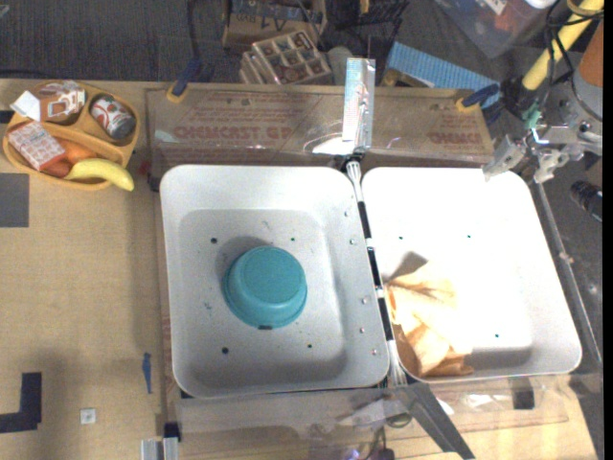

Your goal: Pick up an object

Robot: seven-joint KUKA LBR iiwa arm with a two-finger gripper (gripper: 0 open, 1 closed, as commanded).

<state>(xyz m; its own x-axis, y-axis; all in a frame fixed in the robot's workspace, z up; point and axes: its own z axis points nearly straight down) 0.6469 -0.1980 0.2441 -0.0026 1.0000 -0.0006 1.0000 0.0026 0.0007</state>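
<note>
while the pincer (525, 156) is hanging at the far right corner of the right bin (498, 228), just over its rim, nothing is showing in its grasp. whether it is released or clenched cannot be told from this view. the grey arm (589, 103) is rising from the pincer toward the view's upper right, with cables trailing beside it.

a tan and orange crumpled object (428, 322) is lying well apart from the pincer, nearer the camera and toward the view's left, in the near left corner of the same bin. it is resting against the wall that the two bins share. its material cannot be judged.

a teal bowl (266, 286) is sitting farther still from the pincer, toward the view's left, at about the middle of the left bin (192, 199). it is appearing to rest upside down, and it is touching none of the bin's walls.

a cardboard sheet (249, 127) is lying behind both bins, running leftward from beside the pincer. a narrow upright strip (359, 103) is standing to the pincer's left, at the far end of the seam between the bins.

a yellow tray (19, 147) is sitting at the far left of the view, well away from the pincer. it is holding a banana (101, 171) and small packaged items.
</note>
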